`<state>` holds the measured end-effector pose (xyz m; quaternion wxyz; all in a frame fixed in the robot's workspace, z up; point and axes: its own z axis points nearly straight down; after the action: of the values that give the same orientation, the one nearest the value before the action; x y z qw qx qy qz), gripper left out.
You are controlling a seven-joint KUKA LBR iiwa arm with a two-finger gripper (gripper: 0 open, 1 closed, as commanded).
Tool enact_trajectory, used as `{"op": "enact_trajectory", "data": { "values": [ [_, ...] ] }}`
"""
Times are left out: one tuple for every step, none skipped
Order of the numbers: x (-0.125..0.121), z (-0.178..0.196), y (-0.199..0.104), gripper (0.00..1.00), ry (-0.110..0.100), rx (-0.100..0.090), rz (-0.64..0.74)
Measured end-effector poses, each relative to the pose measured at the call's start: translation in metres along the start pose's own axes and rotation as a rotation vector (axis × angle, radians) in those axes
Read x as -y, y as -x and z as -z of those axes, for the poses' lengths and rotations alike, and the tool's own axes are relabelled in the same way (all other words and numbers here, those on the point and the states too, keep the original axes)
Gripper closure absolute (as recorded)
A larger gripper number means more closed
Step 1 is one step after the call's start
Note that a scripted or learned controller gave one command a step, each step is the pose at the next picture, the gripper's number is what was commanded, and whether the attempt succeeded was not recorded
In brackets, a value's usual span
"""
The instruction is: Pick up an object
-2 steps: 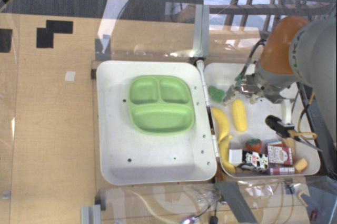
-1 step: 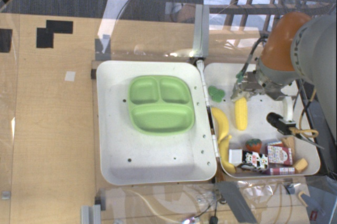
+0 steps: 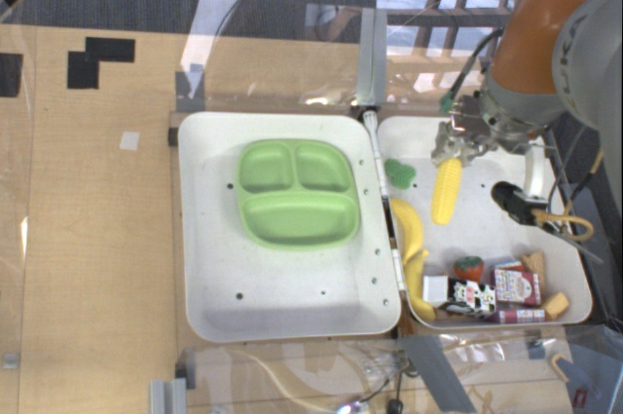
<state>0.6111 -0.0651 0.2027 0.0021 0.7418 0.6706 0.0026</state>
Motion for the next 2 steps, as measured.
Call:
{"op": "enact_trajectory", "data": {
  "values": [
    [-0.013,-0.018,-0.013,1.0,-0.002,0.001,-0.088],
    [0.011,-0.08,0.059,1.0,-0.003,0.001,0.074]
  ]
}}
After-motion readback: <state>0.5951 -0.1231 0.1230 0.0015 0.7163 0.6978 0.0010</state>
